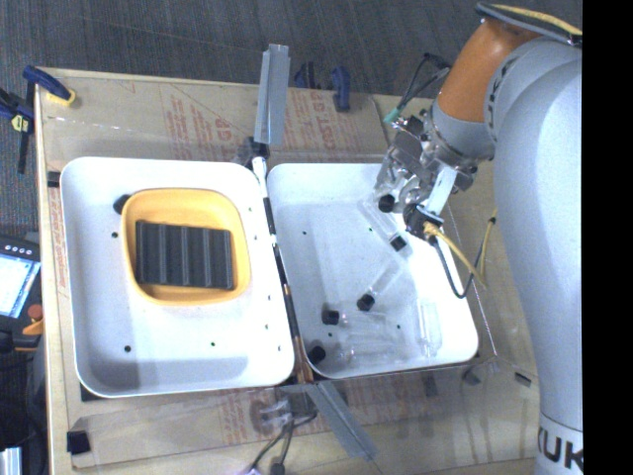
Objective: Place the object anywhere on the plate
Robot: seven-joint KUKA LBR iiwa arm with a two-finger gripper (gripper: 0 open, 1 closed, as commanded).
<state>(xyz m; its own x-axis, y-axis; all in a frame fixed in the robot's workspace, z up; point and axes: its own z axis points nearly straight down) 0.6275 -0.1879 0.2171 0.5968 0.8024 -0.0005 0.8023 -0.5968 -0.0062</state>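
Nearest, along the front edge of the wooden bench (158, 419): a loose cable (282, 433) and a grey strip (341, 419) lying askew below the gap between the bins.

Next back, side by side and touching along their inner rims: left bin (99, 344) and right bin (455, 339), both shallow and white.

In the left bin, toward its middle: a yellow plate (183, 206) with rounded corners. On the plate, well inside its rim: a dark ribbed block (186, 255), lying flat.

In the near part of the right bin: faint clear pieces (381, 342) with small dark ends, too glassy to make out.

Farther back, over the far right part of the right bin: gripper (396, 211), low above the white floor, hung from the grey arm (534, 166) with its orange band (475, 57). Impossible to tell how wide the gripper stands; nothing seen held in it. Well apart from the plate and the block.

Farthest, at the bench's back edge: an upright grey bar (272, 92) and a blue clamp (342, 87).
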